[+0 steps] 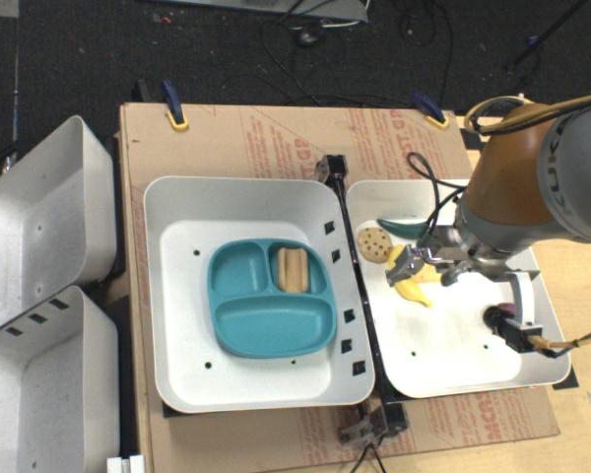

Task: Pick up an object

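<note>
In the right bin [453, 368], a yellow banana [415, 289] lies near the middle-left. My gripper [426, 262] is low over the banana's upper end and partly covers it. Whether it is touching the banana I cannot tell. A round tan cookie [374, 243] with dark dots sits just left of the gripper. A teal bowl-like piece [404, 227] lies behind the gripper, partly under a black cable.
The left bin [177, 363] holds a teal divided plate [261, 318] with a tan bread-like piece [294, 269] in its upper right compartment. A black divider [353, 274] runs between the bins. Grey containers [39, 264] stand off the bench at the left.
</note>
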